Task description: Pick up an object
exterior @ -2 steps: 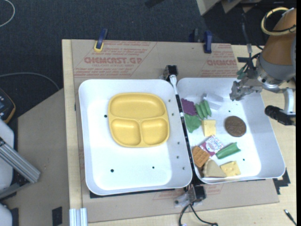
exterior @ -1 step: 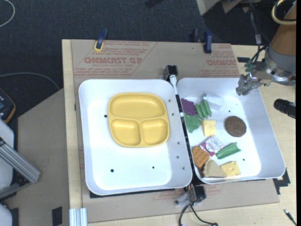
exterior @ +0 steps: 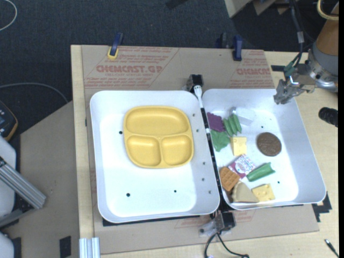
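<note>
one green pepper (exterior: 261, 171), long axis tilted up-right

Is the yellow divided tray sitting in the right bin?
No, the yellow tray lies in the left bin; the right bin holds small food pieces.

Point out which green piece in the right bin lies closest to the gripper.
The green piece beside the purple one, at the bin's far end. It lies closest to the gripper; the other two green pieces sit farther toward the near side.

A yellow divided tray (exterior: 158, 136) lies in the left bin (exterior: 107, 187); the claw (exterior: 283, 95) hangs over the right bin's (exterior: 306, 144) far corner.
</note>
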Robot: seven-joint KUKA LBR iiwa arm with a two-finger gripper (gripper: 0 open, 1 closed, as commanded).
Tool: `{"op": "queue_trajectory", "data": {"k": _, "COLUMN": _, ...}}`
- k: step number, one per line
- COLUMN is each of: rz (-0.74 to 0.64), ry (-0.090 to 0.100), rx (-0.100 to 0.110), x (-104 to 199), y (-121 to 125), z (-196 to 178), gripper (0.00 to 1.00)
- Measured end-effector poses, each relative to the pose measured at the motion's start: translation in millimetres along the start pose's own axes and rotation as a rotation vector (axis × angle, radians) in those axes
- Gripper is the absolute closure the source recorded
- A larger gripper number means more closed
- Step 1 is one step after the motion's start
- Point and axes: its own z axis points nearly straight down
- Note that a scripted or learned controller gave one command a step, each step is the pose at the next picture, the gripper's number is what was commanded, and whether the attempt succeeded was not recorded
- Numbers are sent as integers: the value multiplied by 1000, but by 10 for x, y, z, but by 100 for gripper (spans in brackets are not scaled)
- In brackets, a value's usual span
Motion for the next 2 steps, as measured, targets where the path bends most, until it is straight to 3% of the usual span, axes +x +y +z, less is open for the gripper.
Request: {"op": "queue_trajectory", "data": {"k": 2, "rz": -5, "ry": 6, "rx": 10, "x": 1006, "y": -394, "z": 158, "gripper": 100}}
